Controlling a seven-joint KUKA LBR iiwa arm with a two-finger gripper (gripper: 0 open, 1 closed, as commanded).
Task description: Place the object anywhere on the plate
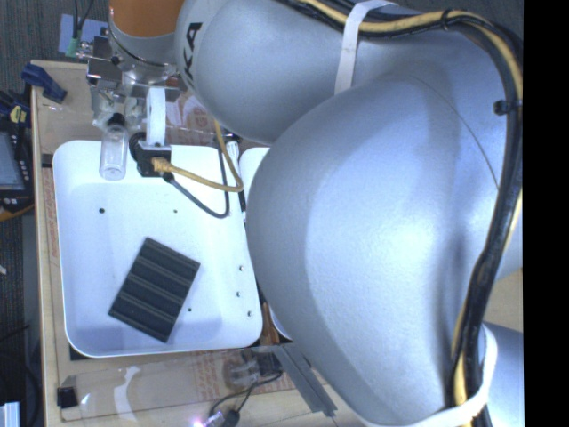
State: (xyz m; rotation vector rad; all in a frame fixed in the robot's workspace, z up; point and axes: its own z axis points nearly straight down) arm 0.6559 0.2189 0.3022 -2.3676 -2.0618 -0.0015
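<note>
The pincer (113, 145) seems closed on a clear cup (112, 157).

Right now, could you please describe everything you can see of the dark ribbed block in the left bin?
The dark ribbed block is a flat, charcoal-grey rectangle with parallel ridges running along its length; it looks like matte rubber or plastic. It lies flat on the floor of the left bin, in the bin's near half, turned at a diagonal to the bin walls. Nothing touches it except the bin floor. The tool hangs well apart from it, over the bin's far edge.
</note>
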